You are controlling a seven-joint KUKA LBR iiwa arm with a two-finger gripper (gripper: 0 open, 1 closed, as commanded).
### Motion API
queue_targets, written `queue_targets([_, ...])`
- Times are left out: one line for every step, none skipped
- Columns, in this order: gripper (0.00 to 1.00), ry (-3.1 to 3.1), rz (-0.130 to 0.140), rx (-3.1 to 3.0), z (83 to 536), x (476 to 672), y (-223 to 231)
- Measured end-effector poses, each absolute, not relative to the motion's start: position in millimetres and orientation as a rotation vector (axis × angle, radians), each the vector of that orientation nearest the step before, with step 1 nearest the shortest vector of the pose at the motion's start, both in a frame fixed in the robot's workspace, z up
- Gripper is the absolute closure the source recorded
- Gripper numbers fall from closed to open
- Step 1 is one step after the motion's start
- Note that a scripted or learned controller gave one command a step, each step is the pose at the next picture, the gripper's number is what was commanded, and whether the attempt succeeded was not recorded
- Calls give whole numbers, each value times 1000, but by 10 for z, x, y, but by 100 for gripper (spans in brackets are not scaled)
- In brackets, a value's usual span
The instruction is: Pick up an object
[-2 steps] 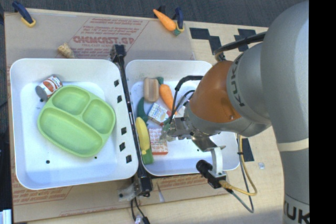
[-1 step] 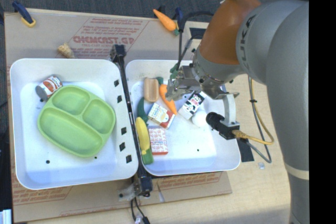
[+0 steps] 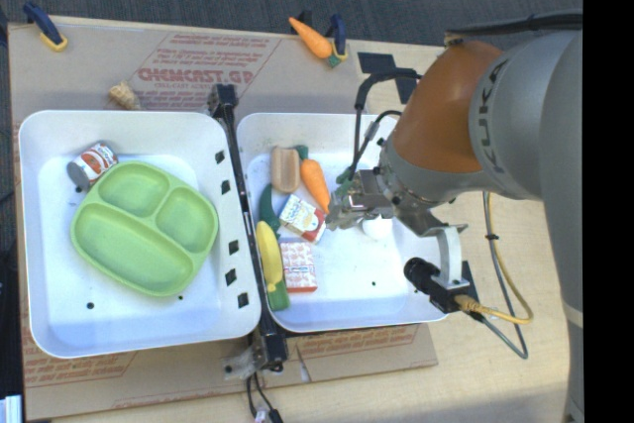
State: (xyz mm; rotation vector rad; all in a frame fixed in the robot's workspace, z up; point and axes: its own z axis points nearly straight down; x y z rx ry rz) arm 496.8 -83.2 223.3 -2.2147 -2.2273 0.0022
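The right bin holds a tan bread-like piece, an orange carrot, a small white, blue and red carton, a yellow banana, a dark green item and a red and white packet. My gripper is low inside this bin, just right of the carton and the carrot's lower end. The wrist and the orange band hide much of it. A small white object lies right beside the gripper.
The left bin holds a green divided plate and a small can at its upper left. Outside the bins lie another carrot and a cork on the cardboard. A black divider runs between the bins.
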Motion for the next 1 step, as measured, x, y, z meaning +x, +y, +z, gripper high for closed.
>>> queue_targets([100, -2225, 3, -2215, 1972, 4762, -1592])
